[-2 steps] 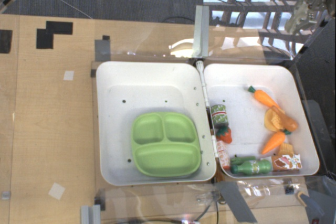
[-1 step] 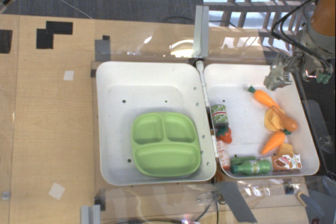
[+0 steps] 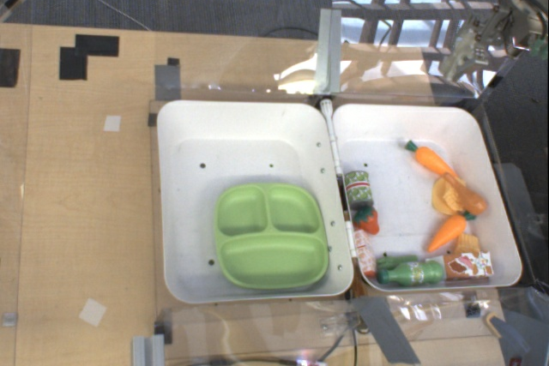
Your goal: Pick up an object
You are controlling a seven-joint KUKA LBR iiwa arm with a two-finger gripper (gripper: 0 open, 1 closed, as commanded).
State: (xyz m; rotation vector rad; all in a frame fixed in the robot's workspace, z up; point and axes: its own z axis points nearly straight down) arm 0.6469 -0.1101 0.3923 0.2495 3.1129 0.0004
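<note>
Camera view takes in a pale wooden bench (image 3: pixel 77 210) bearing two shallow white bins side by side. The left white bin (image 3: pixel 184 137) holds a light green plastic divided plate (image 3: pixel 270 234) near its front edge. The right white bin (image 3: pixel 386 141) carries the small things: a long orange toy carrot (image 3: pixel 429 159) toward its far right side, a second orange carrot (image 3: pixel 448 231) nearer the front right corner, a dark green toy bottle (image 3: pixel 410 272) lying along the front edge, and a small green-labelled can (image 3: pixel 357 187) against the left wall. The metal claw (image 3: pixel 480 39) hangs beyond the right bin's far right corner, above none of these; whether it is open or closed I cannot tell. The nearest candidate is probably the long carrot, lying forward and slightly left of the claw, its long axis running diagonally from far-left to near-right.
</note>
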